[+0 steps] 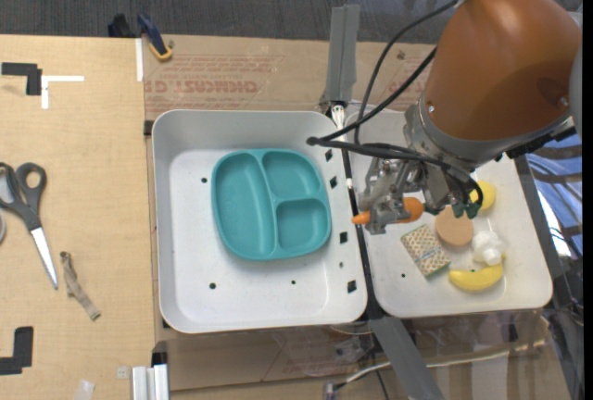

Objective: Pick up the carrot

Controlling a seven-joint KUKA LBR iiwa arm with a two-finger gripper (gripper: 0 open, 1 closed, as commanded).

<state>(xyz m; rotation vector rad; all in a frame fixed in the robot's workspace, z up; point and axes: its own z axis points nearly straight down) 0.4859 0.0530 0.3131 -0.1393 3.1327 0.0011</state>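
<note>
Carrot [387, 211] gripped in the right bin [530, 294].
The carrot is pinched between the fingers of the hand [394, 204], near the bin's left wall.

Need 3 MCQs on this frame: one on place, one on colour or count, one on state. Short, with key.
1. Where is the teal divided plate?
A. left bin
B. right bin
C. on the cardboard

2. How many compartments does the plate have?
A. two
B. three
C. four

3. What state is the carrot in?
A. lying on the plate
B. under the gripper in the right bin
C. beside the scissors

Key: 1 A, the plate lies in the left bin. 2 B, one long section and two smaller ones. 3 B, its orange body shows just below the arm's wrist, near the bin's left wall.
</note>
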